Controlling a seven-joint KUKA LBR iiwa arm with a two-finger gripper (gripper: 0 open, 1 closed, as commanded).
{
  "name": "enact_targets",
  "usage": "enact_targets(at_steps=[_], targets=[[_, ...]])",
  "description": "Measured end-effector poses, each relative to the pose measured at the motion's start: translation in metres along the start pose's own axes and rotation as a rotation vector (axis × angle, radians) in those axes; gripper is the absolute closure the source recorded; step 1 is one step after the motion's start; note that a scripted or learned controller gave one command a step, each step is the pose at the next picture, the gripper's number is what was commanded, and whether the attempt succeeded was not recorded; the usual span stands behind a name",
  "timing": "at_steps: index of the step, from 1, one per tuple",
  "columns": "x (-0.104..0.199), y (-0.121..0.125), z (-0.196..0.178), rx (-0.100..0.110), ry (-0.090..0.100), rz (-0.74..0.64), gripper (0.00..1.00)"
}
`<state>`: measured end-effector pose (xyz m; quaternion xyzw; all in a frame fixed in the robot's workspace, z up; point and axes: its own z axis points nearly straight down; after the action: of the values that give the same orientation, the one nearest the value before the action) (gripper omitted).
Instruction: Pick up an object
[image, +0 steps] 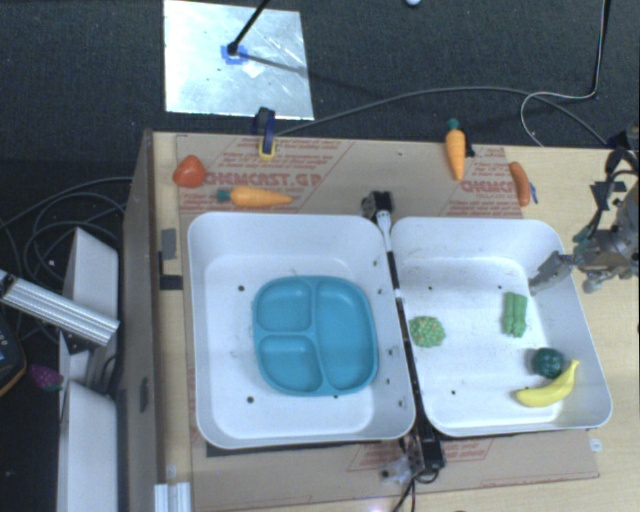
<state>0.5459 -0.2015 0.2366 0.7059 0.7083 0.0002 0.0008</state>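
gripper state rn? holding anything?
Gripper: at the right bin's right rim, nothing seen between its fingers; open or closed cannot be told.

Both white bins (300, 240) look like smooth, faintly glossy plastic, and the blue divided plate (315, 335) in the left one has a matt plastic look. Beyond that plate, the surface (400, 165) looks like matt, printed brown cardboard. Farther beyond lies a shiny, crinkled foil-like sheet (235, 60).
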Motion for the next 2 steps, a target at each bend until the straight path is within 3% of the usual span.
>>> enact_targets(at_steps=[1,2], targets=[[-0.004,0.052,0.109,0.002,0.001,-0.001,0.00],[-0.005,0.031,0.147,0.001,0.000,0.001,0.00]])
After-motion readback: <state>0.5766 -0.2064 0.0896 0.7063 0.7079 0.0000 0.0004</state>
